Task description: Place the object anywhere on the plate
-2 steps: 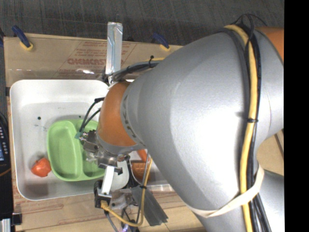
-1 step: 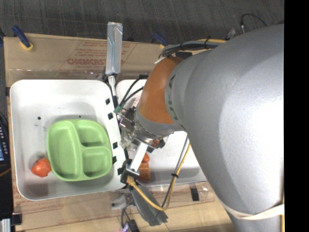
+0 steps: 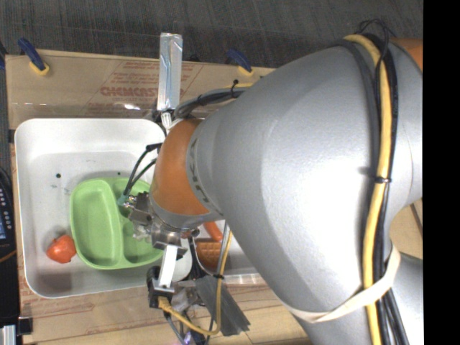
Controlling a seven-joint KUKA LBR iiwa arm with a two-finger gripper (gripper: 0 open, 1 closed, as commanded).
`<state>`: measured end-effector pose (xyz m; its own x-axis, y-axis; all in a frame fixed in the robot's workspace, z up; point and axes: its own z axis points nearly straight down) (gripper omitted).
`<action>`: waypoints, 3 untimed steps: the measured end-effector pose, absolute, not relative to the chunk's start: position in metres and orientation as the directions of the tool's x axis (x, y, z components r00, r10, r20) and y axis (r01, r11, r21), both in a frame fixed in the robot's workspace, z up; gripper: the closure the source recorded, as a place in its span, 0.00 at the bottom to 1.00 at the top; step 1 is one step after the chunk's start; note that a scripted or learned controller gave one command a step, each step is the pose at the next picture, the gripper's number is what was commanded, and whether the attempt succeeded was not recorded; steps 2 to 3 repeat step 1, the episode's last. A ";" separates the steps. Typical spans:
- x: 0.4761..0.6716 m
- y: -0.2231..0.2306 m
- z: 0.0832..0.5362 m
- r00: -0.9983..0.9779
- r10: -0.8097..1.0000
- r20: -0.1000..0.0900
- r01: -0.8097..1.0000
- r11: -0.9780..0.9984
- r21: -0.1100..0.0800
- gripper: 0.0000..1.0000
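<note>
Fruit point(image 3: 62, 249), round and red-orange, at far left on floor of left bin point(image 3: 36, 157), just beside outer rim of green plate point(image 3: 93, 221), not on it. Probably the object to place, judging by the task alone. Plate bare where visible, right part hidden under arm. Gripper point(image 3: 141, 218) low over plate's right side; apart or together impossible to tell, nothing seen held. Further right, orange pieces point(image 3: 210, 241) half hidden beneath grey arm point(image 3: 302, 192). Task judged not done: picking up and placing both left.
</note>
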<state>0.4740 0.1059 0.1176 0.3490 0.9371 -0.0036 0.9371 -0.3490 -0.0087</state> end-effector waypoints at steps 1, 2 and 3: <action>0.484 0.037 0.191 0.214 0.977 0.000 0.977 -0.214 -0.003 1.00; 0.484 0.037 0.191 0.214 0.977 0.000 0.977 -0.214 -0.003 1.00; 0.484 0.037 0.191 0.214 0.977 0.000 0.977 -0.214 -0.003 1.00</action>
